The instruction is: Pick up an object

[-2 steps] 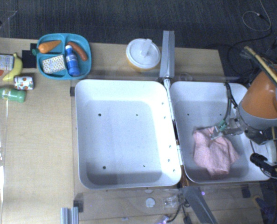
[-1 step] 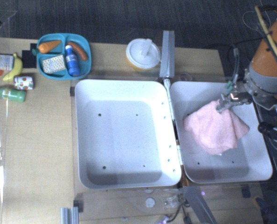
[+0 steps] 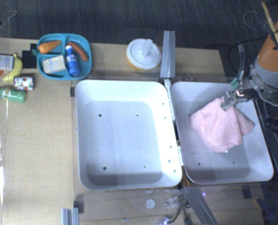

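Pink cloth lies crumpled in the right bin, its upper corner pinched between the closed fingers of the gripper. Left of that bin sits the left bin; beyond it, a lidded cup and a blue toy tray rest on the wooden bench.

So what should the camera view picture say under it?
Robot gripper touching a crumpled pink cloth in the right white bin.
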`<state>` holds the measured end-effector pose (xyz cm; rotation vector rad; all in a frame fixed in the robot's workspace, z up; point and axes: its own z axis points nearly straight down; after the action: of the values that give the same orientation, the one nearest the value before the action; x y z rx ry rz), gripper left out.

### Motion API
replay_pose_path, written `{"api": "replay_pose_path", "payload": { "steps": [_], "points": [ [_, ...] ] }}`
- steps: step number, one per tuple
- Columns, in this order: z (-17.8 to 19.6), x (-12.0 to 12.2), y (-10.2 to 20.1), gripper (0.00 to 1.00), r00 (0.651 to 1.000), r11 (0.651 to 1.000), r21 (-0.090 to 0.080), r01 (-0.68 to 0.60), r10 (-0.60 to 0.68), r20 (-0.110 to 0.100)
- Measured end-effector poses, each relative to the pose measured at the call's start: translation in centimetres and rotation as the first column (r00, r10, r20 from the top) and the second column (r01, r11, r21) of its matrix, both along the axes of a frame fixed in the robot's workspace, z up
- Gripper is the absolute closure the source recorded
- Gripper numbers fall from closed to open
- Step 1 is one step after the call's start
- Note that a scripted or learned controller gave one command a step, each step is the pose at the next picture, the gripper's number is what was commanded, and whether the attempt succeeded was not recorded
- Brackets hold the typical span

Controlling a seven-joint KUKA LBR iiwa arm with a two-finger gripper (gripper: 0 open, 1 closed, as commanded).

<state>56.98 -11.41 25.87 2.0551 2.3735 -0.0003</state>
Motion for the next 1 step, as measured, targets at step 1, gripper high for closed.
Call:
{"api": "replay_pose_path", "payload": {
  "steps": [1],
  "points": [
    [2.73, 3.37, 0.49, 1.00, 0.980, 0.980, -0.001, -0.200, 0.200, 0.003]
  ]
}}
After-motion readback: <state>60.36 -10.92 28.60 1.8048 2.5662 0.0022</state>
